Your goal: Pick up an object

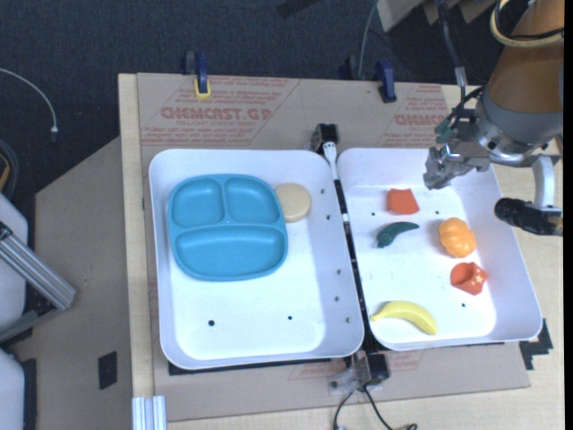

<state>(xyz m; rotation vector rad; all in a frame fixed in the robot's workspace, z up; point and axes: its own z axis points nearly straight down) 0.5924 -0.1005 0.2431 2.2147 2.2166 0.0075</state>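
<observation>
While hovering over the right bin [510, 267], gripper [440, 174] just right of and above the orange block [402, 202]; grip state impossible to tell. Approach step, seemingly. Next: shift onto the block, descend, clamp.

Grey arm with orange band [530, 70] reaching from right, wrist angled downward

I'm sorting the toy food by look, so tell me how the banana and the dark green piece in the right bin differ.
The banana is yellow; the dark green piece is a deep teal-green. The banana looks larger and thicker, the green piece slimmer. The banana lies near the front edge of the right bin, while the green piece lies farther back, toward the bin's middle. Both are curved, lie flat and are clear of the gripper.
</observation>
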